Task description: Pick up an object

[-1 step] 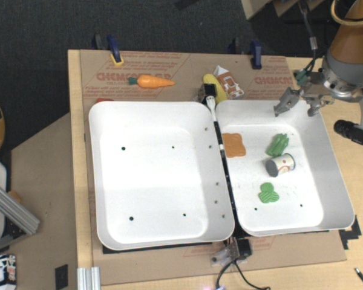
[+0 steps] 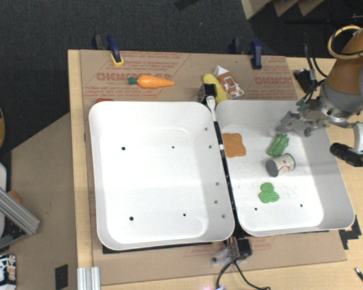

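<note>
Two shallow white plastic bins sit side by side on one cardboard-covered worktop (image 2: 169, 68): the left bin (image 2: 109, 162) and the right bin (image 2: 327, 210). The right bin holds four items: one flat orange-brown slab (image 2: 234, 145), one green pepper-shaped toy (image 2: 278, 144), one small white-and-grey can on its side (image 2: 280, 164) and one green leafy toy (image 2: 268, 193). Behind the bins lie one orange toy carrot (image 2: 152, 82), one yellow banana-shaped toy (image 2: 213, 84) and one small white-and-brown carton (image 2: 230, 84). Two blue clamps (image 2: 114, 50) (image 2: 256, 54) grip the worktop's far edge.

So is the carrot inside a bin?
No, the carrot lies on the cardboard behind the left bin.
</note>
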Tool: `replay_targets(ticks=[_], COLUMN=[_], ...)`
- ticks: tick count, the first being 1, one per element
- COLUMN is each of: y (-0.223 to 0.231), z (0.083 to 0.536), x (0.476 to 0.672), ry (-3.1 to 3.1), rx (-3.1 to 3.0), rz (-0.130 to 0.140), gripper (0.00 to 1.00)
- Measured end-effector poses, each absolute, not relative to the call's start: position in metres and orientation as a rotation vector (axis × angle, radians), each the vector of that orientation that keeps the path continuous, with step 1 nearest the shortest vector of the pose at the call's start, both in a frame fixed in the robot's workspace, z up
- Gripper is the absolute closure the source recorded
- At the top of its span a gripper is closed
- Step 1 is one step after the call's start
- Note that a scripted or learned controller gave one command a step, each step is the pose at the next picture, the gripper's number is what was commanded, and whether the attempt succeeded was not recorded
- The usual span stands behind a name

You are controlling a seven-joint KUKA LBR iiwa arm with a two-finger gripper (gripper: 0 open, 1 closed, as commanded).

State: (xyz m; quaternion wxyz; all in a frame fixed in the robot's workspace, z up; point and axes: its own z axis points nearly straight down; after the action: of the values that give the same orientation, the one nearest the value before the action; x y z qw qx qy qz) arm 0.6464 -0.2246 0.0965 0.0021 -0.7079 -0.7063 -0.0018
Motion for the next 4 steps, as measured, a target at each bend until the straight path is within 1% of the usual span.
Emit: replay_targets(ticks=[1,2,3,4], y=[-0.175,-0.178,-0.113,-0.038], z=[0.084,0.095,0.106,0.195], x=[0.591,0.594,0.667,0.667], ry=[-2.216,-2.222,-2.233,-2.228], rx=[-2.217,-2.224,-2.217,-2.22], rz=[0.003,-0.001,-0.007,-0.006], gripper=[0.0,1.0,1.0,1.0])
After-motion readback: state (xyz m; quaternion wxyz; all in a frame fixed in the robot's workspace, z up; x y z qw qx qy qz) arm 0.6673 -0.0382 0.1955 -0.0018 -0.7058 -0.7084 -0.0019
